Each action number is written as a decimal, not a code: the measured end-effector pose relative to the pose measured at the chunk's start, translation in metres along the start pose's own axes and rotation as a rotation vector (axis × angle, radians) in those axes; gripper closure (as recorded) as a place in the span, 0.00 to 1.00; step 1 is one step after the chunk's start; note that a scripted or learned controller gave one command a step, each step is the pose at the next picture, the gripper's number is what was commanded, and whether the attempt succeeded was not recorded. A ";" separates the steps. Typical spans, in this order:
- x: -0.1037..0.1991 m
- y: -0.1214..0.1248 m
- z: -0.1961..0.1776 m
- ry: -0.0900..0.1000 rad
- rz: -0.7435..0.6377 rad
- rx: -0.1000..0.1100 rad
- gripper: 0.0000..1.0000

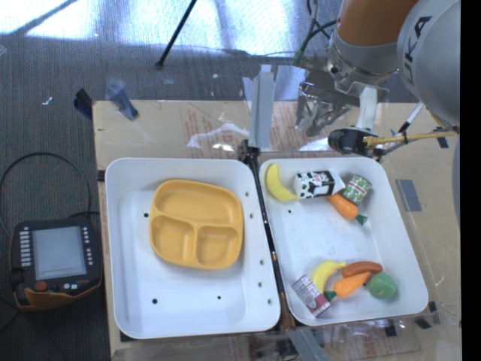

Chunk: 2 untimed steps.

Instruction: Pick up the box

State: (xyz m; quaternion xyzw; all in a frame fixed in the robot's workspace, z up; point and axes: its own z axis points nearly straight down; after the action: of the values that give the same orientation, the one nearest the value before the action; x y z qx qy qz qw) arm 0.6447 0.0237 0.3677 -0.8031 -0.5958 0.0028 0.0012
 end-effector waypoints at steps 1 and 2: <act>0.046 -0.014 0.010 -0.001 -0.035 0.002 1.00; 0.079 -0.024 0.053 -0.001 -0.028 0.001 1.00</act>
State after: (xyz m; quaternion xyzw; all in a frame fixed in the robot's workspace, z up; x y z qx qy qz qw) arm 0.6440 0.1063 0.3146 -0.7947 -0.6070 0.0035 0.0016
